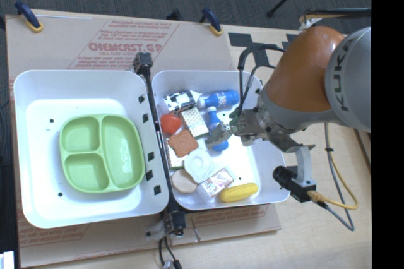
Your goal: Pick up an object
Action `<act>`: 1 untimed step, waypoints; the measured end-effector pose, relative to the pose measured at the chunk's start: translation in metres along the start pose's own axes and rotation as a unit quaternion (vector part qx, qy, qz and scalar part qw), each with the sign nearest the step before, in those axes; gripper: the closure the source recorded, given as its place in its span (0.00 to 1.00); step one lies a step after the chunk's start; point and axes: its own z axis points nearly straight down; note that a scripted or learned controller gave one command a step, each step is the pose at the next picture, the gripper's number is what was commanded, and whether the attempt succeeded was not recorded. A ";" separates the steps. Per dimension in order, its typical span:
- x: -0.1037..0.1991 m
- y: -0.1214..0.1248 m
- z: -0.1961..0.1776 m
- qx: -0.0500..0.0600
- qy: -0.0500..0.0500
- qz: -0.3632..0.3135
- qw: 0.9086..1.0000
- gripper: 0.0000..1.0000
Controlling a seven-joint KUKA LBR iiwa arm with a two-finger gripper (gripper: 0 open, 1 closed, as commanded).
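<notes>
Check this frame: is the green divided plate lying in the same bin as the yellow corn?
No, the green divided plate lies in the left bin, the yellow corn in the right bin.

Gripper [218, 133] fingertips hidden among clutter

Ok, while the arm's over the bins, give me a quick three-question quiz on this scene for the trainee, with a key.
1. True or false: the green divided plate lies in the same bin as the yellow corn.
2. Multiple choice: which item lies nearest the right bin's front edge? A) blue bottle B) yellow corn C) red ball
3. Fill in: the gripper is above the ____ bin.

Key: 1 false, the plate is in the left bin and the corn in the right one. 2 B. 3 right.
</notes>
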 end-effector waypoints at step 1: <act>-0.046 0.062 0.063 0.000 -0.001 0.000 1.000 0.00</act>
